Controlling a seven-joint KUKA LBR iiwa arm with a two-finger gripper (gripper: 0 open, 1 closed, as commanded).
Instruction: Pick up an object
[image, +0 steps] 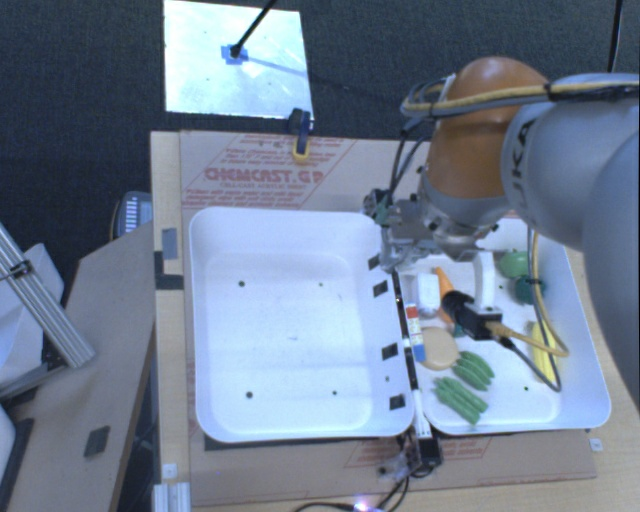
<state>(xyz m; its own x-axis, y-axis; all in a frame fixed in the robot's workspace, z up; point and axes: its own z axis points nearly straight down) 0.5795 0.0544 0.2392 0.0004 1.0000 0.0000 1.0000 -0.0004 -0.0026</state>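
The grey arm (570, 170), with its orange band above the wrist, reaches in from the right and comes down over the far-left corner of the right bin (590, 400). The gripper (400, 252) sits low there, close to the wall where the two bins meet. From this slant the wrist hides its tip, so I cannot tell whether it is open or closed, and nothing can be seen held in it. All the loose things lie in the right bin, nearer than the gripper or to its right. A white piece (428, 291) with a red mark lies just near of the gripper, beside the bin's left wall, and an orange piece (446, 281) lies beside it on its right. Nearer still along that wall is a tan round piece (437, 349). Two green pods (462, 398) lie side by side at the near end of the bin. Two green lumps (514, 264) sit further right, well apart from the gripper. The left bin (290, 330) lies beside it. Both bins rest on a cardboard sheet (250, 172) with red print.
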